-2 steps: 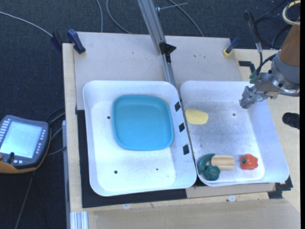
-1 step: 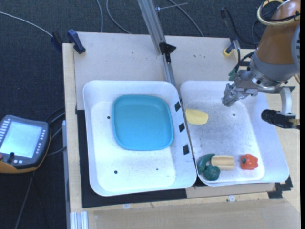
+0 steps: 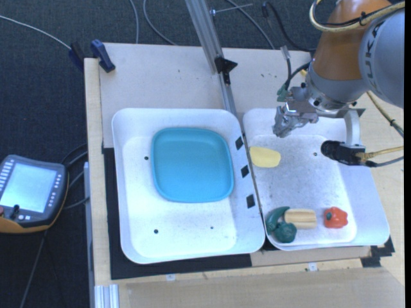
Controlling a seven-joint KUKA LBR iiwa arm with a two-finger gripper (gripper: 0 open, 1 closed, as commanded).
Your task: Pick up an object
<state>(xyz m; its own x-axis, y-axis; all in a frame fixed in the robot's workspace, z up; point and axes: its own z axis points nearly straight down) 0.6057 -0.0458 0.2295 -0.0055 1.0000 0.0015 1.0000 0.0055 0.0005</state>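
Yellow piece (image 3: 264,157) near gripper (image 3: 283,129)

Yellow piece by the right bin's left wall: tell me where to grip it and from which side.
Grip the yellow piece across its narrow middle, coming straight down. It lies flat, long axis left-right, near the divider, so a side approach looks cramped. The end effector hangs just up-right of it.

White bins (image 3: 128,172) — left one holds a turquoise plate (image 3: 191,163); right one speckled dark, with pale yellow piece (image 3: 264,157), green (image 3: 280,224), tan (image 3: 300,218), red-orange (image 3: 334,217) items.
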